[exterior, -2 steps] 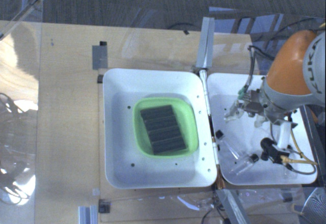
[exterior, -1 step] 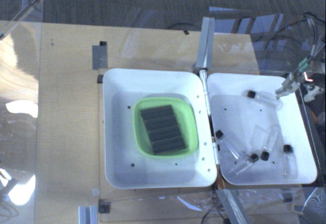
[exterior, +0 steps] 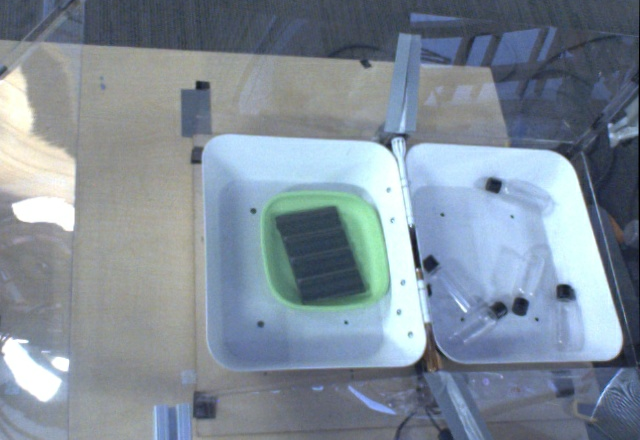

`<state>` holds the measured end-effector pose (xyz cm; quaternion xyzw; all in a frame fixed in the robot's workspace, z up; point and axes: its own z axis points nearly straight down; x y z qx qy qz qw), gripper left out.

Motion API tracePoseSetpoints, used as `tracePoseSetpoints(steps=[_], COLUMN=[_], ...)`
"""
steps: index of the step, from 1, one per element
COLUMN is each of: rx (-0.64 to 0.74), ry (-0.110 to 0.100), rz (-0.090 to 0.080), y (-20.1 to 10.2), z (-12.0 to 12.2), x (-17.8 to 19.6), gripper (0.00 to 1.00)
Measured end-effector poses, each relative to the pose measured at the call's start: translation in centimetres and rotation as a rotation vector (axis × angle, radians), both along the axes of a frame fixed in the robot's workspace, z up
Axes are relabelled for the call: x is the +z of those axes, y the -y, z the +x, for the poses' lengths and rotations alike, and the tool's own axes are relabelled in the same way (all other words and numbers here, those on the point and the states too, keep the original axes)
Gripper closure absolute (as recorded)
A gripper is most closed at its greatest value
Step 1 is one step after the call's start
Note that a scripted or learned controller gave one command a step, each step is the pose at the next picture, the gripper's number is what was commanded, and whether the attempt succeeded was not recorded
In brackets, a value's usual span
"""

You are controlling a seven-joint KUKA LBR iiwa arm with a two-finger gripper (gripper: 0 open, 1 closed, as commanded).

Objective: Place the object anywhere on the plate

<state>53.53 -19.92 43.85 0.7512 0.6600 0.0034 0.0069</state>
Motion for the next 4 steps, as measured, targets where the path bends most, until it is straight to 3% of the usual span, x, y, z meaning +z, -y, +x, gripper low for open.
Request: tracePoseSetpoints(steps=[1, 2, 3, 4], rx=[-0.043, 0.197, 0.402, 0.322], ry=[-0.007, -0.006, -0.003, -0.003], rz=[0.003, 0.0, -0.006, -0.004], y=[0.2, -0.1, 0.7, 0.6], z=[-4.7, -4.6, -4.6, -4.6], x=[-3.2, -4.8, -0.1, -0.1], gripper=[0.0, 0.0, 0.0, 0.0])
